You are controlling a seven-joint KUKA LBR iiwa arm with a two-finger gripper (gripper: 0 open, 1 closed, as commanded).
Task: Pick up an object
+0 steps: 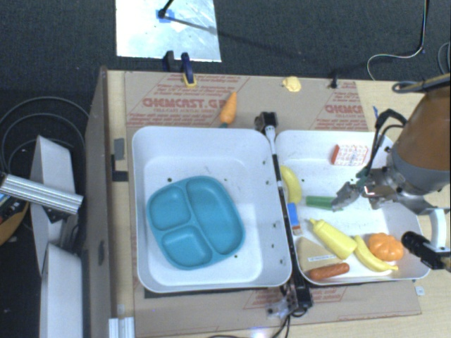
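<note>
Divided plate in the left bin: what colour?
Light blue plate, clearest in the camera view.

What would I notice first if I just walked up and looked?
Probably the big blue divided plate lying alone in the left bin. Next, the heap of bright toy food in the right bin: a yellow bottle, a banana, an orange. The gripper hovers above them.
</note>
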